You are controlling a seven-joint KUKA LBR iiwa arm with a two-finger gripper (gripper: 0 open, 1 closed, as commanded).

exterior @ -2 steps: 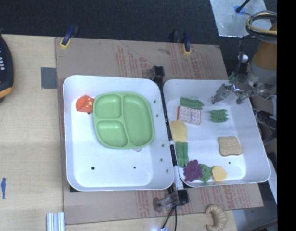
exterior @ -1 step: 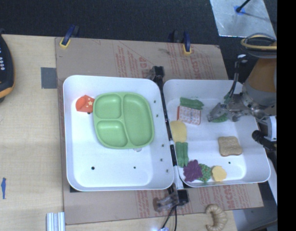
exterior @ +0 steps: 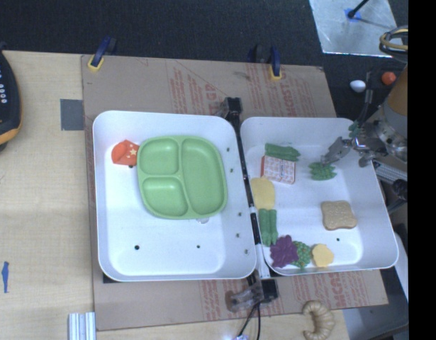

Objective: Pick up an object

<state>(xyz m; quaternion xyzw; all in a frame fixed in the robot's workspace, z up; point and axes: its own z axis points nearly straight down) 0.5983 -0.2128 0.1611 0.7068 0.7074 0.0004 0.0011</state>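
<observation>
The right bin [exterior: 359, 257] holds several toy foods: a green bean pod [exterior: 282, 151], a pink-and-white checkered block [exterior: 278, 169], a small green leafy piece [exterior: 322, 171], a yellow piece [exterior: 262, 192], a dark green vegetable [exterior: 268, 224], purple grapes [exterior: 283, 250], a small yellow piece [exterior: 322, 255] and a slice of toast [exterior: 338, 215]. My gripper [exterior: 339, 149] reaches in from the right edge and hangs just above and right of the leafy piece. I see nothing between its fingers.
The left bin [exterior: 118, 250] holds a green divided plate [exterior: 182, 176] and a red-orange toy with a star [exterior: 125, 153] at its upper left. A tan curved piece [exterior: 319, 319] lies on the cardboard in front of the right bin. A black pendant [exterior: 1, 105] sits far left.
</observation>
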